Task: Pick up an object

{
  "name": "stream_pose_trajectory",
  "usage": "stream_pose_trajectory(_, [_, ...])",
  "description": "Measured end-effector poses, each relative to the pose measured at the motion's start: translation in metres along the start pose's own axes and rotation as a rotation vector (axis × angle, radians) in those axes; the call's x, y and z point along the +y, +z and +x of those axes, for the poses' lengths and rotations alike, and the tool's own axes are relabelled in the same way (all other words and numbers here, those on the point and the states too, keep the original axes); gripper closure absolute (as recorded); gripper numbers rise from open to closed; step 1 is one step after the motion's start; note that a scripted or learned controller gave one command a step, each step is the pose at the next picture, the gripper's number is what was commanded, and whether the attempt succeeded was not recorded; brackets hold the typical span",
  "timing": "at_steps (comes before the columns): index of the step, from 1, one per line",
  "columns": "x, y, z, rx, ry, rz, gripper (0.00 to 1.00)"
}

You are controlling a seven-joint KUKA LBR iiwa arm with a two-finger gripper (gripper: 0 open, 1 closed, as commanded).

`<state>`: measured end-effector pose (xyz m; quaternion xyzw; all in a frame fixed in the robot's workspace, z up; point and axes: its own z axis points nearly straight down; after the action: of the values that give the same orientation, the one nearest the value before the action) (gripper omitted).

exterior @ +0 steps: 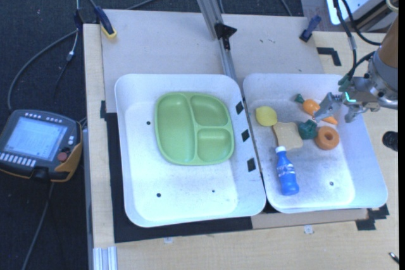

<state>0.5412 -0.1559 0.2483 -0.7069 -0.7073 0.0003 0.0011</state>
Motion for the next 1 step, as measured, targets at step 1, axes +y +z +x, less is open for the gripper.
stream_pose_trajectory(1, [0.0003,-0.0005,0.0,0.0,0.0,-0.001,0.0])
